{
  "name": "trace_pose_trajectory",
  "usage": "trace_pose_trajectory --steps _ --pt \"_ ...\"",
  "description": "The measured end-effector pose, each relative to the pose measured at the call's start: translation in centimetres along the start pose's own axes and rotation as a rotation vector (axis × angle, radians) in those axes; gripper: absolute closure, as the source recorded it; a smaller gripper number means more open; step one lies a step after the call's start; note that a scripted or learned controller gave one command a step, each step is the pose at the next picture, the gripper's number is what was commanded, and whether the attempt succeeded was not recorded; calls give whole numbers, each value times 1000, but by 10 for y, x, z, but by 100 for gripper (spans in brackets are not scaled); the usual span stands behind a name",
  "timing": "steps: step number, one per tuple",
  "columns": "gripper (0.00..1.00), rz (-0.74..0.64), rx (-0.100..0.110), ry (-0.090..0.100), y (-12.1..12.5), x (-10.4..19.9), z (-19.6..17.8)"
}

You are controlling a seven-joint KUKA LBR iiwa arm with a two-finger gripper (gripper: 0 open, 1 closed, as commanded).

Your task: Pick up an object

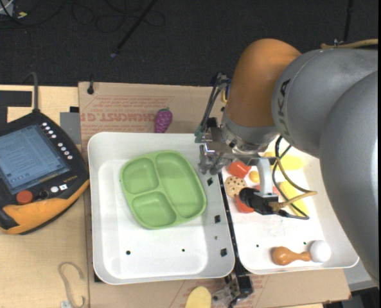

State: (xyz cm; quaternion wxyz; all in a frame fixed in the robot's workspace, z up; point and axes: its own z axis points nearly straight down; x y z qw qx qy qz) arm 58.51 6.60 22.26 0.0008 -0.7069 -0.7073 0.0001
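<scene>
Gripper [208,154] sits low over the seam between the two bins, at the right wall of the left bin [151,255]; spread or pressed together, can't tell, too small and cluttered at the tip. Left bin: one green divided plate [161,188], three compartments, lying flat, its right edge just beside the gripper. Right bin [267,244] has the small pickables: red-orange piece [239,169] and speckled tan disc [232,185] near the gripper, by the bin's left wall; yellow piece [293,163] farther right, partly under the arm; orange-brown gourd-shaped toy [285,256] touching a white ball [319,251] at the near edge, well apart from the gripper. Purple item [163,120] lies on the cardboard beyond the bins.
</scene>
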Motion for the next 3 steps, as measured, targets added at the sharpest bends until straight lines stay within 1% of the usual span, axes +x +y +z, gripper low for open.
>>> trace_pose_trajectory --steps 1,2,3 --pt "100 2 1 -1 1 8 3" --pt "100 4 3 -2 -15 4 0" --pt "100 2 2 -1 -15 10 -3"
